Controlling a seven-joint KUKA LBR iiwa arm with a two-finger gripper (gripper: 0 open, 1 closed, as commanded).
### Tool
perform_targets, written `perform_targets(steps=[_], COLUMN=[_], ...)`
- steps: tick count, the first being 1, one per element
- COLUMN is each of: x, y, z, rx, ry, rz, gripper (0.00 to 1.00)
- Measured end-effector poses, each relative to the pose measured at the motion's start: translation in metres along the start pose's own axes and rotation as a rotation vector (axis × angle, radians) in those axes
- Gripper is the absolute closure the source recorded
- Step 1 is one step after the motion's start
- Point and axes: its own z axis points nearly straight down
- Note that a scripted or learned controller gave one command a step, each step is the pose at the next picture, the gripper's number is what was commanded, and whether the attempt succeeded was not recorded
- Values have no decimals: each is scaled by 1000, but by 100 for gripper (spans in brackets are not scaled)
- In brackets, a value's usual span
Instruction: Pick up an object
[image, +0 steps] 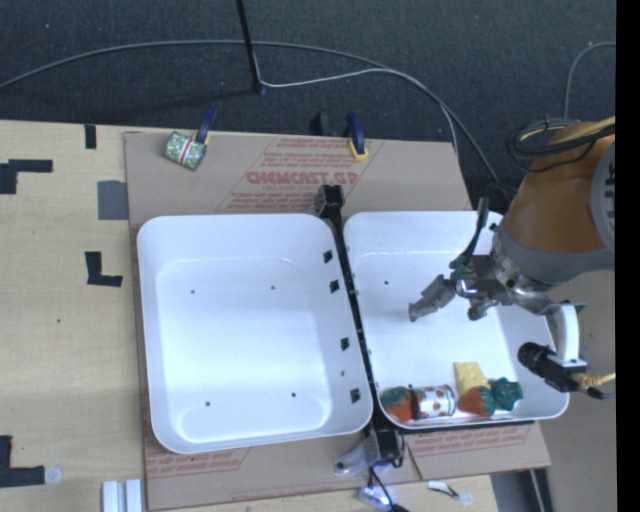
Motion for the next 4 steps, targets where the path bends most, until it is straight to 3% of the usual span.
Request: perform_targets(steps=[1,4], x=[0,-5], y=[1,-12], z=[-2,138], rx=[-4,-4], ry=[0,-1], rz=[0,0], gripper=[0,0])
